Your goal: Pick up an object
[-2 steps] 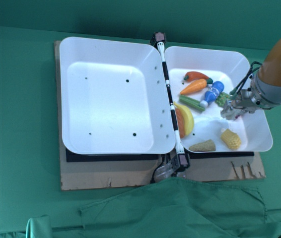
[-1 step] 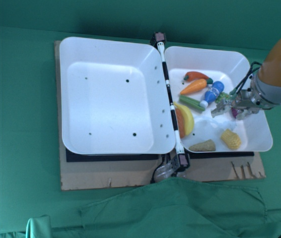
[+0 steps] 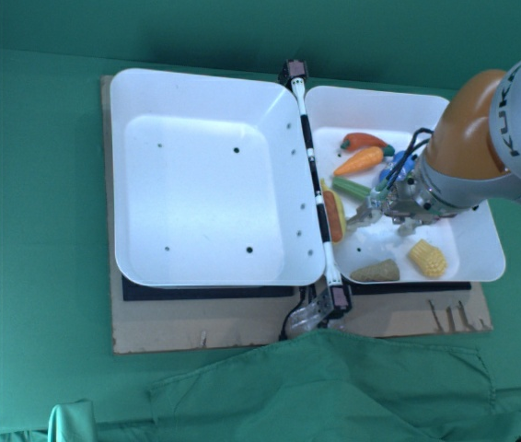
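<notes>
While the arm (image 3: 495, 145) reaches in from the right, its gripper (image 3: 377, 212) hangs low inside the right bin (image 3: 481, 247), among the toy foods. The metal fingers point toward the divider, and whether they are spread or closed cannot be told from here; nothing is clearly seen between them.

Just past the fingertips, against the bin's wall by the divider, lies a hot dog (image 3: 334, 215), a red sausage in a yellow bun, long and rounded. A green pod (image 3: 352, 188) lies just above the gripper, slim and matte, nearly touching the hot dog's upper end. Farther up sit a carrot (image 3: 360, 161), a smooth orange cone, and a red pepper (image 3: 364, 141) with a green stem, close together. A blue piece (image 3: 399, 163) shows beside the wrist cables, partly hidden by the arm, so its shape is unclear. Below the gripper rest a tan wedge (image 3: 376, 271), rough and bread-like, and a corn cob (image 3: 427, 259), yellow and bumpy, a little apart from each other.

The divider (image 3: 311, 173), a thin black-and-white bar, separates this bin from the left bin (image 3: 132, 99), a glossy white tray with rounded corners and a few small dark holes in its floor. Both bins sit on brown cardboard (image 3: 196, 334) over green cloth (image 3: 49, 247), which bunches in folds along the near edge.
</notes>
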Available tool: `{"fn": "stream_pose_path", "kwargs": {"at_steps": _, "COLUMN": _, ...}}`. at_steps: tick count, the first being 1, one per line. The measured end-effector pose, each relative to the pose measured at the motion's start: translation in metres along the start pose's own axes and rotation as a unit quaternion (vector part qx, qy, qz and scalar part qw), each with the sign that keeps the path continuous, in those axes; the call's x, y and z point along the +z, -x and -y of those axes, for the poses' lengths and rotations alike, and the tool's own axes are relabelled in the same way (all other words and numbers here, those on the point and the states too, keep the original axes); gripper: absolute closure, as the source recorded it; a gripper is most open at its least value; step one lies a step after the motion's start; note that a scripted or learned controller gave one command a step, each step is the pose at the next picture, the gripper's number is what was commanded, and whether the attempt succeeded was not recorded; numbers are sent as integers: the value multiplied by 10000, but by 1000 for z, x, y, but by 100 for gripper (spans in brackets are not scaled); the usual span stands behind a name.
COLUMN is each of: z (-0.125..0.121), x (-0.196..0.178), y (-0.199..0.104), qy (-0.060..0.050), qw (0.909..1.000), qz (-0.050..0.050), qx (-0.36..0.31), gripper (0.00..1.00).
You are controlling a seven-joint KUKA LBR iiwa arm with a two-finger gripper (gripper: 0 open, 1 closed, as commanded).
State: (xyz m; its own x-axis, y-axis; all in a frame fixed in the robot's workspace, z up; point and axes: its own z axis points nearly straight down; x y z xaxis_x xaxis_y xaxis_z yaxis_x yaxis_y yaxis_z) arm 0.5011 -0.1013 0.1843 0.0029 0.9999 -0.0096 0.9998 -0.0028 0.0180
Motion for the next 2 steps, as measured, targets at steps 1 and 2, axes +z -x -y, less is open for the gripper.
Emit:
{"fn": "stream_pose_path", "kwargs": {"at_steps": 1, "z": -2, "x": -13, "y": 3, "qy": 41, "qw": 10000, "qz": -1, "qx": 32, "gripper": 100}}
{"fn": "stream_pose_path", "kwargs": {"at_steps": 2, "z": -2, "x": -13, "y": 3, "qy": 31, "qw": 10000, "qz": -4, "qx": 35, "gripper": 0}}
